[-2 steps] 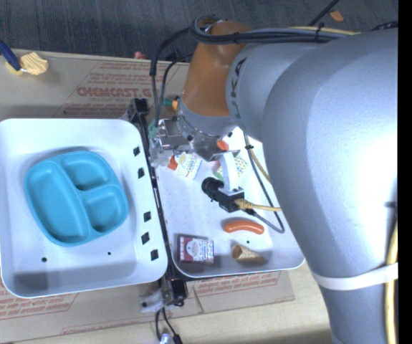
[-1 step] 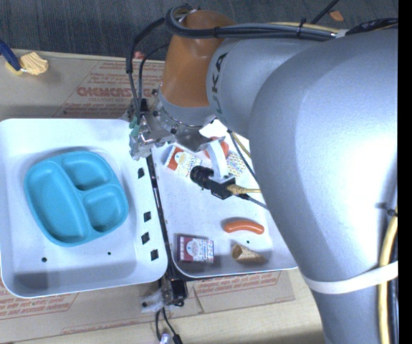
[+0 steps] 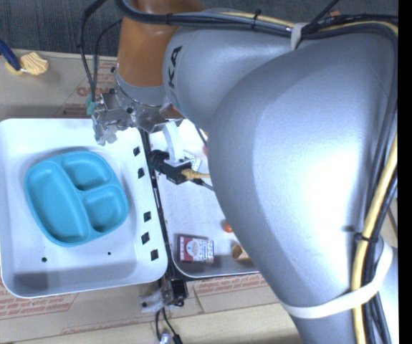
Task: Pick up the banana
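My gripper [image 3: 107,129] hangs over the far right corner of the left bin [image 3: 19,278], just beyond the blue divided plate [image 3: 77,196] lying in that bin. The grey arm with its orange band [image 3: 152,41] reaches in from the right and hides most of the right bin [image 3: 191,210]. Nothing can be made out between the gripper's tips from this angle.
A small dark red box [image 3: 193,249] lies near the front of the right bin, with two small orange bits [image 3: 228,226] beside the arm's edge. A pale yellow object with a blue handle [image 3: 30,63] rests on the bench beyond the left bin.
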Available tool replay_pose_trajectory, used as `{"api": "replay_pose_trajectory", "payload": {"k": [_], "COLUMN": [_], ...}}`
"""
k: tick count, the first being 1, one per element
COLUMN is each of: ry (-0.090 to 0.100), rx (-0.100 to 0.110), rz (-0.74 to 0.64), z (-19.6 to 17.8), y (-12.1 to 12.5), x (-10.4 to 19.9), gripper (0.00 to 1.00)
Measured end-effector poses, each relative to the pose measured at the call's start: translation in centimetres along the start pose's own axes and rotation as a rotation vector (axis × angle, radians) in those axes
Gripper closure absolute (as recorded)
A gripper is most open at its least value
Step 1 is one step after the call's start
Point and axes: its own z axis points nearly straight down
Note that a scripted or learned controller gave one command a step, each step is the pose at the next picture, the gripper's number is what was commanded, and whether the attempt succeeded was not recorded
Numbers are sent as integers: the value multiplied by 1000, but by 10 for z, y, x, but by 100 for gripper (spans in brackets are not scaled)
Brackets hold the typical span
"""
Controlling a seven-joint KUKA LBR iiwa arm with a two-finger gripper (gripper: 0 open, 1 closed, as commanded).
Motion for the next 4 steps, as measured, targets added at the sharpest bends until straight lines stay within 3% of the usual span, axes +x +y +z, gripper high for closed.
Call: {"api": "replay_pose_trajectory", "payload": {"k": [1, 2, 4], "ry": [-1, 0, -2], "rx": [0, 1, 3], "rz": [41, -50, -63], "z": [-3, 18, -3], "y": [11, 27, 27], "x": [-65, 22, 23], "gripper": [100, 100, 100]}}
